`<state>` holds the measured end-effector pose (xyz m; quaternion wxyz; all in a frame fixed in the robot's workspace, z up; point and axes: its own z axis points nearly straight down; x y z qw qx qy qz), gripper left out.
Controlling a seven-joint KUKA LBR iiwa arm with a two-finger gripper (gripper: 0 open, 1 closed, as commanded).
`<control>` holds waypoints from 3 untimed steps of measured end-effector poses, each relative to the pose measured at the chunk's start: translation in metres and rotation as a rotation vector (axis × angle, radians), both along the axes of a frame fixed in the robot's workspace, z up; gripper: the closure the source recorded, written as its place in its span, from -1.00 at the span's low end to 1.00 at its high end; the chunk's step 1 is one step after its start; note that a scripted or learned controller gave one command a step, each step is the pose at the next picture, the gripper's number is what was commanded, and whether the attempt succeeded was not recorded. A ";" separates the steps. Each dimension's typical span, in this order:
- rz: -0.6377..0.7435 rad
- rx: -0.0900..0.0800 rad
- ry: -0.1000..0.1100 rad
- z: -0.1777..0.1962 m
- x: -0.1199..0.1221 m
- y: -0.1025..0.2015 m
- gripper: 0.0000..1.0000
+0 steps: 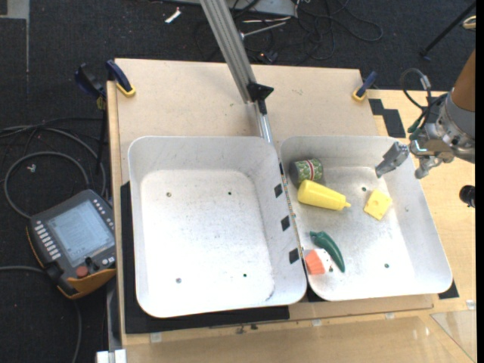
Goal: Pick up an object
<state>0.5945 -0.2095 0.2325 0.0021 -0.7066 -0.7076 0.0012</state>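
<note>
Four objects lie in the right bin (423, 225); the left bin (151, 203) sits beside it on the counter (318, 97).

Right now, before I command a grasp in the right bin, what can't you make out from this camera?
- Arm: cut off by the right edge of the camera view above the wrist.
- Green can: label too small to read; the yellow bottle overlaps its lower edge.
- Orange-and-white piece: partly covered by the green pepper; identity unclear.
- Gripper: height above the right bin unclear.
</note>
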 end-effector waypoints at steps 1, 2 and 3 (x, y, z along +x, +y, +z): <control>0.002 -0.001 -0.003 0.002 0.000 0.000 -1.00; -0.001 -0.001 -0.001 -0.042 0.005 -0.002 -1.00; 0.002 0.000 0.000 -0.091 0.009 0.007 -1.00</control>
